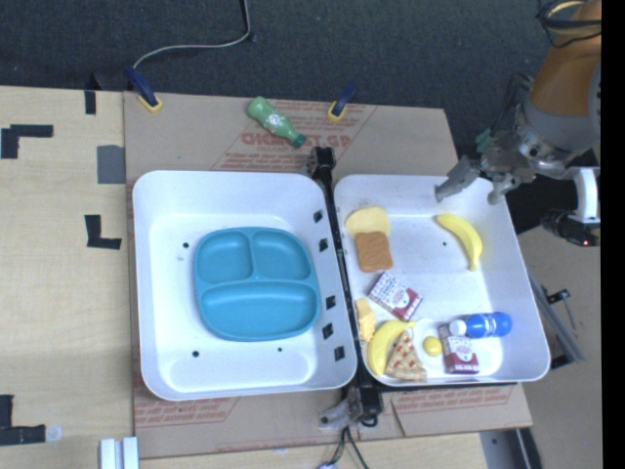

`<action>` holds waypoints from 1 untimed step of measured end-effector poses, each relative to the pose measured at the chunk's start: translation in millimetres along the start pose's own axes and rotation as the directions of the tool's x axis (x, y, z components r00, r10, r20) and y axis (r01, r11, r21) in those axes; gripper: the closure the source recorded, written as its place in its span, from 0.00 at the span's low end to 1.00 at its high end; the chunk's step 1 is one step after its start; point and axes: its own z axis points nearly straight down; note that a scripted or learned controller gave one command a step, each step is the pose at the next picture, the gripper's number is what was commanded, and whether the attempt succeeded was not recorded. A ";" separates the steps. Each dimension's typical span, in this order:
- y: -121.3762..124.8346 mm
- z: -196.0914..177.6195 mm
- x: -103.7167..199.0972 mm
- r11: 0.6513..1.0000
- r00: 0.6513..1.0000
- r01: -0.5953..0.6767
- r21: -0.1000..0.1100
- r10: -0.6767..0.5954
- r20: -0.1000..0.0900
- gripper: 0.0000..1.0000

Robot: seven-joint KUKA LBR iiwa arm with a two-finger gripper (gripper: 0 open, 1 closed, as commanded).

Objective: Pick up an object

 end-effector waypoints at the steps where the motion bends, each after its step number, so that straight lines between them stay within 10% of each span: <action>1: -90.8 129.5 -26.4 1.000 1.000 -0.002 0.004 0.002 -0.002 0.00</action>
